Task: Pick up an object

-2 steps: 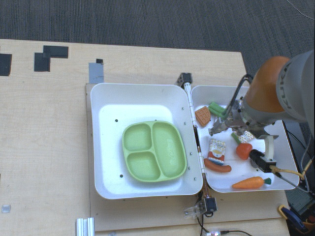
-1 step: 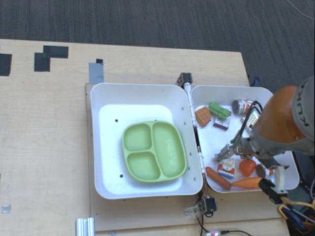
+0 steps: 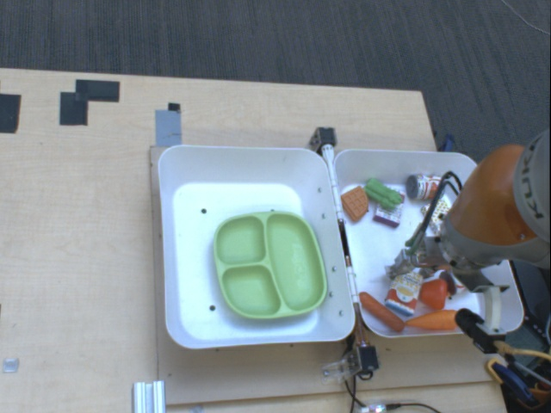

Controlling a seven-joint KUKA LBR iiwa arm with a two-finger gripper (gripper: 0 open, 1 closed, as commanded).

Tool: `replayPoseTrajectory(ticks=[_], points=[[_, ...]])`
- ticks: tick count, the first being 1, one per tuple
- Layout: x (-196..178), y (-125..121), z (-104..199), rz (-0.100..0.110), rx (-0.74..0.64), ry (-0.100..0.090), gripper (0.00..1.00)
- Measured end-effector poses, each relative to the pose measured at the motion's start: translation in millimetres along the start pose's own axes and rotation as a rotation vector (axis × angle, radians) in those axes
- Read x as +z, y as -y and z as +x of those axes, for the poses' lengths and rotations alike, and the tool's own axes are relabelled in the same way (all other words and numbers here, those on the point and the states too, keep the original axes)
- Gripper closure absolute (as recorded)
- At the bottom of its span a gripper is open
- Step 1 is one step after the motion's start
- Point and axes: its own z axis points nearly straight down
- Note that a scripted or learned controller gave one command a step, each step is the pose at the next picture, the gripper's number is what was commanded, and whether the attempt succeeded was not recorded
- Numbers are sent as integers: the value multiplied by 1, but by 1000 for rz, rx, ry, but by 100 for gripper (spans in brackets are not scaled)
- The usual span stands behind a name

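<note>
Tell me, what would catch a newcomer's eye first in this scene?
Probably the pale green divided plate, lying alone in the left bin. Next, the grey arm with its orange band reaching in from the right over the right bin, its tool down among a clutter of small things: a green toy, an orange waffle-like square, and a carrot near the front edge.

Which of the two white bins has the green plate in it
The left bin. It holds the green divided plate; the right bin holds small mixed items.
</note>
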Motion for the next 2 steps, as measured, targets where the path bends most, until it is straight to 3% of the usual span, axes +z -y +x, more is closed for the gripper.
replayPoseTrajectory(ticks=[1, 2], points=[[-99, -43, 67, 8, -3, -2, 100], [-98, -42, 67, 10, -2, -2, 0]])
